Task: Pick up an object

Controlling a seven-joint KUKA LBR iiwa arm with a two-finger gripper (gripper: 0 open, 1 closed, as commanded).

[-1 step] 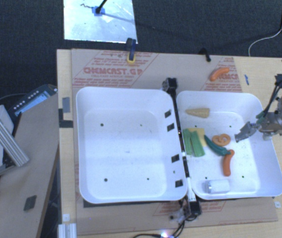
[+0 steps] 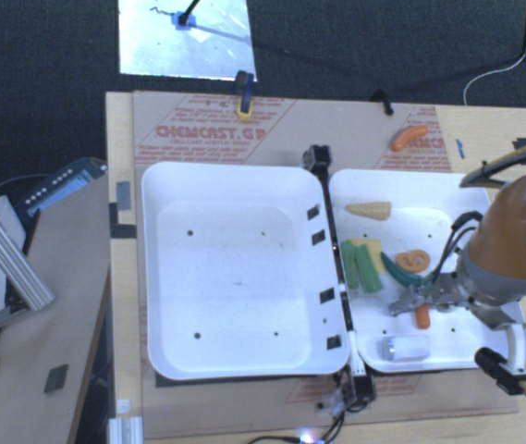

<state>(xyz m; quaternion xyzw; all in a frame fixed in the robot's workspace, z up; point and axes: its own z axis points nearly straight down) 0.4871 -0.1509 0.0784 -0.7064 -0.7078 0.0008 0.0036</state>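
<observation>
Down in the right white plastic bin (image 2: 484, 188) sits a bunch of small toys. The grey robot arm with the orange band (image 2: 519, 239) comes in from the right side and bends low over them. Its metal two-finger gripper (image 2: 414, 296) is right by a small orange carrot-shaped piece (image 2: 422, 317), which lies just under the tips. I cannot tell whether the jaws are apart or together, because they are small and blurry, and I cannot see anything clamped between them.

Just left of the gripper lies a teal green curved toy (image 2: 395, 269), and touching its upper end is a round orange spiral toy (image 2: 414, 261). Farther left are two green stick-shaped blocks (image 2: 359, 266) side by side, with a bit of yellow behind them. Near the top of this bin rests a pale yellow wedge like a corn chip (image 2: 370, 210). At the bottom edge is a clear little plastic cup (image 2: 403, 348) on its side.

The left white plastic bin (image 2: 165, 188) sits beside it. An orange sausage-shaped toy (image 2: 409, 138) lies on the brown cardboard sheet (image 2: 272, 128) behind the bins.
</observation>
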